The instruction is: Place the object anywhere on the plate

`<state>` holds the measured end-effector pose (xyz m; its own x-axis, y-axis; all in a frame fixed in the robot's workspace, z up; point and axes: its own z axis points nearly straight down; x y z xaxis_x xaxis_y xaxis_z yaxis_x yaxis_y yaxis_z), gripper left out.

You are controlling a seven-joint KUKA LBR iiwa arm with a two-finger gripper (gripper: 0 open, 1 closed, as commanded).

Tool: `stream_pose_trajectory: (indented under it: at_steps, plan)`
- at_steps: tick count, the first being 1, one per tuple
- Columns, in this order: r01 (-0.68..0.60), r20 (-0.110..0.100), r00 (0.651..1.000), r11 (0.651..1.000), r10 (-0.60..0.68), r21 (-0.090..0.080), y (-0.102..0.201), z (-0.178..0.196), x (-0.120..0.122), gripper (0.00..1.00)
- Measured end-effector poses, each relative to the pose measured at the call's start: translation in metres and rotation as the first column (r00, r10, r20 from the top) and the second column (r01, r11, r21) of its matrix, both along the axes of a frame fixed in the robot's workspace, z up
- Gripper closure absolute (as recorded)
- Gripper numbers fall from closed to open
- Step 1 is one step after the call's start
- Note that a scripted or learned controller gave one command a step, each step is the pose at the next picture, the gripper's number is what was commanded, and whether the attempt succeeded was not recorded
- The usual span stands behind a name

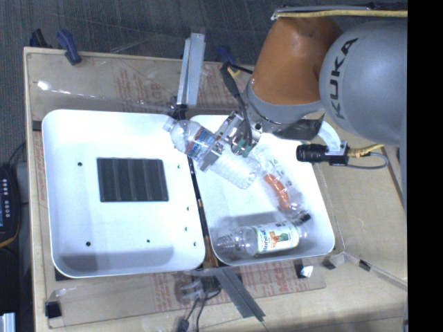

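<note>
A dark grey ribbed plate [131, 179] lies flat in the left white bin [62, 185]. A clear plastic bottle [201, 146] with a blue label is tilted over the divider between the two bins, its cap end toward the left bin's back right corner. My gripper [234, 141] sits over the bottle's middle, its fingers closed on the bottle's sides. The arm's orange band and grey body cover the back right of the right bin [322, 220].
In the right bin, a clear bottle with a green and orange label [266, 239] lies along the front wall. A crumpled clear bottle with orange contents [282, 190] lies near the right wall. A metal bar [190, 68] stands behind the bins.
</note>
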<state>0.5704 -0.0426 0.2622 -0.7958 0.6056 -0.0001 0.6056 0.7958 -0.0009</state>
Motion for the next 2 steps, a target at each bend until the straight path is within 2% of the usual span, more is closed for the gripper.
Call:
stream_pose_trajectory:
  at_steps: [1, 2]
  plan:
    - [-0.154, -0.002, 0.988, 0.988, 0.154, 0.001, 0.0133, -0.0406, -0.0197, 1.0]
    - [-0.154, -0.001, 0.988, 0.988, 0.154, 0.0, 0.0129, -0.0405, -0.0196, 0.0]
